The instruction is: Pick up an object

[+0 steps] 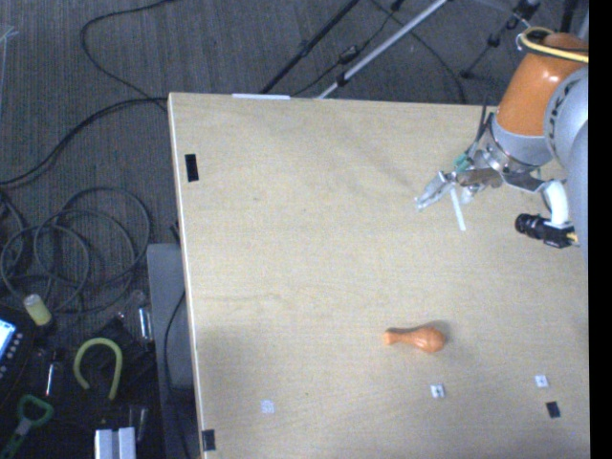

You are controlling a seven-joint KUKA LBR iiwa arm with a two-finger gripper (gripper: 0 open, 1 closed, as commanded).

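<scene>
The orange pear-shaped object (417, 338) lies on the tan surface (287, 256), well apart from the gripper (442, 199), whose fingers stand spread with nothing between them. It appears light, smooth and rounded; its bulbous end likely offers the surest hold.

bench (316, 256): pale tan | object (417, 338): orange | arm (550, 103): grey, orange band | floor (86, 65): dark grey
</scene>
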